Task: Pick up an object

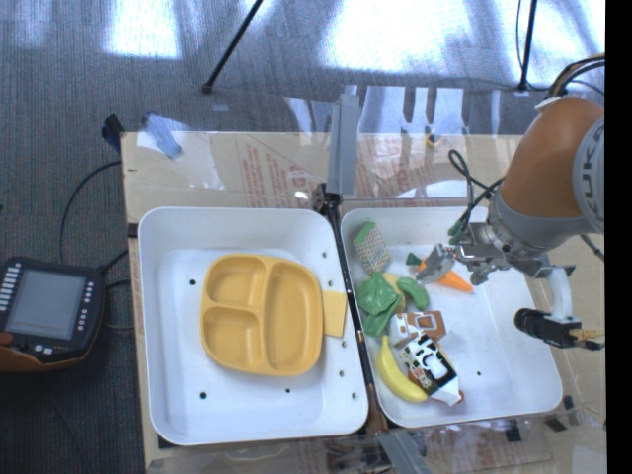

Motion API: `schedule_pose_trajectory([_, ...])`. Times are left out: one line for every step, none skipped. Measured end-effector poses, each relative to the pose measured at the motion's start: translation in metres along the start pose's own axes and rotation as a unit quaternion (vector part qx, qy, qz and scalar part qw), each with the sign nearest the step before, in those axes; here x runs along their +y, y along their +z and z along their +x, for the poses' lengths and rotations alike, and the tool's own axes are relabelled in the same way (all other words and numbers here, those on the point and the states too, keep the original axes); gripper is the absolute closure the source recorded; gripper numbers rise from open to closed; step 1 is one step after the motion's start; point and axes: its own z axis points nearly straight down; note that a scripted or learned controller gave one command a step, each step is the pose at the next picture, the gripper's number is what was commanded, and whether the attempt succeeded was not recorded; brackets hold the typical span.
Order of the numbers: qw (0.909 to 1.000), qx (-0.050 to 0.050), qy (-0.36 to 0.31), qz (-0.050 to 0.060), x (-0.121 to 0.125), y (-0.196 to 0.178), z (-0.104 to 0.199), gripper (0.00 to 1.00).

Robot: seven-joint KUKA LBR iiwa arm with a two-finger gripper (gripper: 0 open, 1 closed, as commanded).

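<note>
We are finding the gripper [444,262] hovering at the carrot [452,278], two o'clock in the right bin [538,388]; finger spread: we cannot tell. We are flagging crowding: the closing fingers risk glancing off.

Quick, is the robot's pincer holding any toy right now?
Pincer: over the right bin, beside the toy carrot; whether it grips anything cannot be told.

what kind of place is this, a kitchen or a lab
Most likely a robotics lab, not a kitchen: a grey and orange robot arm reaches over two white bins of toy food, a handheld control pendant lies on carpet, and tripod legs stand behind.
</note>
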Motion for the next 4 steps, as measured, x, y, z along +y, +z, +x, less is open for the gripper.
schedule_pose_trajectory([0.9961, 0.0, 0.088, 0.002, 0.001, 0.08, -0.001, 0.0])
schedule_pose_trajectory([0.996, -0.001, 0.089, 0.0, 0.06, 0.104, -0.013, 0.0])
schedule_pose_trajectory([0.9962, 0.0, 0.087, 0.0, 0.06, 0.093, -0.012, 1.0])
schedule_pose_trajectory([0.9963, -0.001, 0.086, 0.0, 0.06, 0.094, -0.012, 0.0])
